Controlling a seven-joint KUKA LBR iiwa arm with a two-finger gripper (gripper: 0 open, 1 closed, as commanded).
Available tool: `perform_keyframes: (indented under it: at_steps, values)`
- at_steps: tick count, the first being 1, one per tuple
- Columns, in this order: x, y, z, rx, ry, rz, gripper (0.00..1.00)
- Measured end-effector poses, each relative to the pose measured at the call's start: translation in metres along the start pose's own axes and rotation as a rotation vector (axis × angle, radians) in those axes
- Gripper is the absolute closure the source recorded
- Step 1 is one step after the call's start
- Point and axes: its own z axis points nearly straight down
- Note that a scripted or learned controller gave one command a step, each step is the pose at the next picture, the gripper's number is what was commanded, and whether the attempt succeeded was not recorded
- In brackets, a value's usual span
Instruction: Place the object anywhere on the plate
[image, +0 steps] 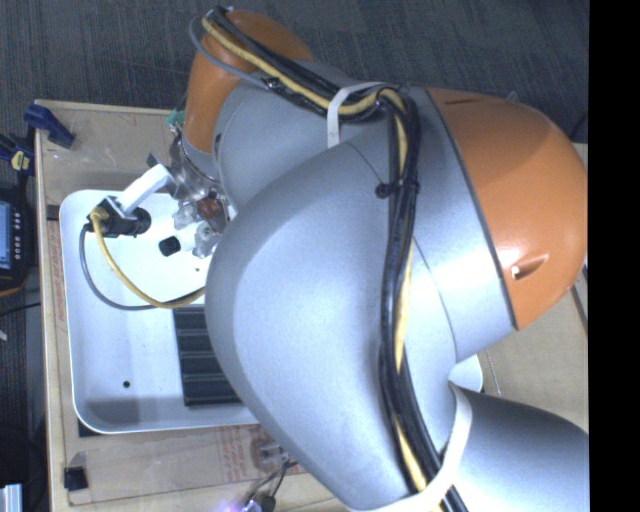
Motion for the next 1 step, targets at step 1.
perform_keyframes:
  at_steps: [1]
  values:
    - [0.0430,-0.0548,-0.0436,-0.001,0.002,0.236,1.00]
